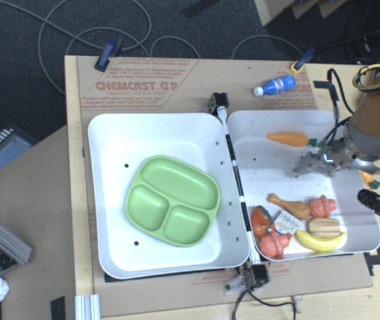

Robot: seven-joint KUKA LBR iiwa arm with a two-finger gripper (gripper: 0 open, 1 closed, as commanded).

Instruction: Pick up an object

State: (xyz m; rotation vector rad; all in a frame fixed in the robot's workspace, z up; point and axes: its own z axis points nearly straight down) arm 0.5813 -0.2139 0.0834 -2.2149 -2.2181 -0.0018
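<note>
Reaching in from the right, my arm hangs over the right bin, and my gripper sits low above the bin's bare white floor in its upper half. The metal fingers fan outward to the left and nothing lies between them, but I cannot tell for sure from this angle how far they are spread.

Just above my gripper and near the bin's far wall lies a carrot, orange with a green stub at its right end, lying flat and apart from the fingers. The other toy foods cluster at the bin's near end, well below my gripper: a drumstick, a pink piece beside it, a bun-like roll resting against a banana, and at the left a red piece with another pink-red piece below it. A small white tag lies among them.

The left bin holds a green plate with three compartments, tilted a little in the view. On the worktop behind the right bin lies a blue and white bottle on its side.
</note>
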